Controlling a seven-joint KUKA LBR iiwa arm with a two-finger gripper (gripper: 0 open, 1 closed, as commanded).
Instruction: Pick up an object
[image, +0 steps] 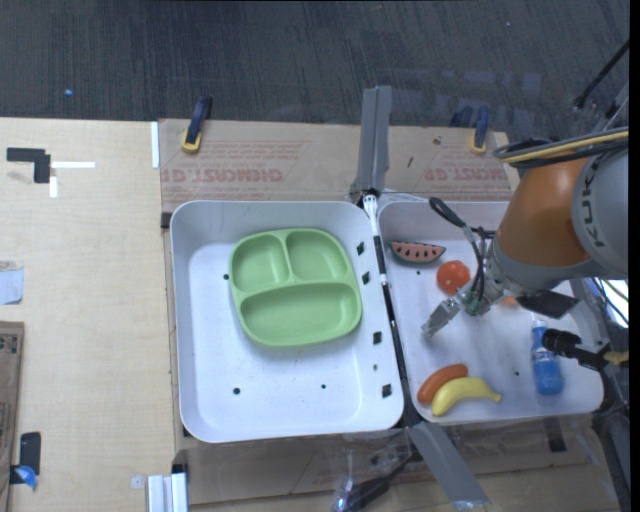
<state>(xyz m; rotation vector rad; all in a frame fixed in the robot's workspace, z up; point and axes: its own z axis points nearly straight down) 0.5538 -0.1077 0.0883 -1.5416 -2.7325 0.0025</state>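
The big grey arm with its orange band leans in from the right and hangs over the right-hand bin, so the job looks to be at the reaching stage, with nothing lifted yet. The left-hand bin beside it bears a green divided plate, lying flat towards its far half, well apart from where the arm is working. In the right-hand bin the loose things are scattered: a yellow banana near the front edge with an orange carrot-like piece touching it just behind, a blue bottle towards the right side partly under the arm, a watermelon slice at the far left corner, and a small red tomato just beside that slice. The gripper points down and to the left over the bare floor of the bin, between the tomato and the banana, close to the tomato but not on it. From where I stand I cannot tell how its jaws are set, and I see nothing caught in it. To my eye any of these pieces would serve as the object. The tomato is nearest, so the next move would want a small shift towards the far side, a straight drop over it, and a close that centres on something round that may roll away.
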